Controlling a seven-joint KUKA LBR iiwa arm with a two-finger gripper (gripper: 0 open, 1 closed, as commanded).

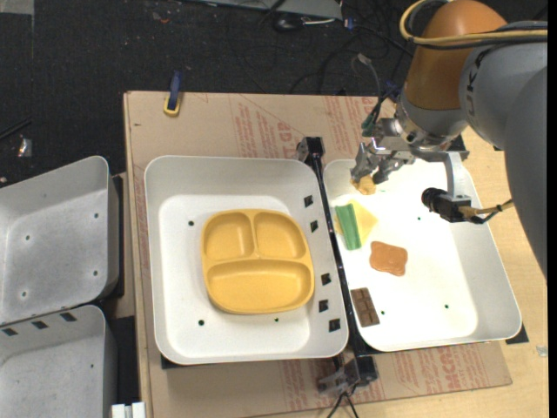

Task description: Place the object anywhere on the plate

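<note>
Gripper (372, 174) at the far left corner of the right bin (487, 316), its fingers closed on a small yellow piece (365, 185) too small to show a long axis. Yellow divided plate (258, 261) in the left bin (165, 233). Near the right bin's left wall: green block (349, 225) lengthwise along the wall, orange piece (388, 258), brown bar (363, 306).

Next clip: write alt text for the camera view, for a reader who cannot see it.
The grey arm's claw sits at the far left corner of the right bin, right at a small yellow piece. A green block, an orange-brown piece and a dark brown bar also lie there; the left bin holds a yellow divided plate.
</note>
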